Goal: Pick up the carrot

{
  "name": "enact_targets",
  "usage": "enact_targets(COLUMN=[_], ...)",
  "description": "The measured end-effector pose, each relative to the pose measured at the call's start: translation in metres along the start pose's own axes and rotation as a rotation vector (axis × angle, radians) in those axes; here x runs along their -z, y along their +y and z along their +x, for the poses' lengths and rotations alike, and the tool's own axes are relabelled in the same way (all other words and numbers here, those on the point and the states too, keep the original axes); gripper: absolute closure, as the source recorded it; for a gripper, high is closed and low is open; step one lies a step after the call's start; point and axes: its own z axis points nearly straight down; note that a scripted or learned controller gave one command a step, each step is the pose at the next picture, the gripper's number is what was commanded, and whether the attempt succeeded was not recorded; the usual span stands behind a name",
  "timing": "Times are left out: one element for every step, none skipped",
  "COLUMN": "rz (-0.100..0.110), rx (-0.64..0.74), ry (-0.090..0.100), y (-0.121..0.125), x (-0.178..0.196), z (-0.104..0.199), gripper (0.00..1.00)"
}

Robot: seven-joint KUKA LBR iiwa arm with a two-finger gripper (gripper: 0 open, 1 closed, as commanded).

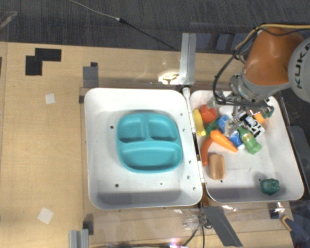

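Carrot (223,140) lies at centre right of the frame in the right bin (287,161), among about 6 toy foods. Gripper (244,119) hovers just beside it at upper right; its opening cannot be judged. Probably light, rigid and smooth plastic; best pinched across the thicker end.

"KUKA" lettering — on grey arm (306,66) casing, right side, partly cut off — no other readable text.

A teal tray (147,148) sits in the left bin (101,190). In the right bin (287,187) lie a yellow piece (198,122), a red piece (208,114), a tan bread roll (216,166), a green bottle (249,141) and a dark green lump (270,186).
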Motion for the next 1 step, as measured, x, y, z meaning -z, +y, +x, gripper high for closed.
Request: enact_targets(rz=[-0.013], rx=[0.1], ry=[0.019], y=[0.0223], x=[-0.0363], z=[0.0528], gripper=[0.0])
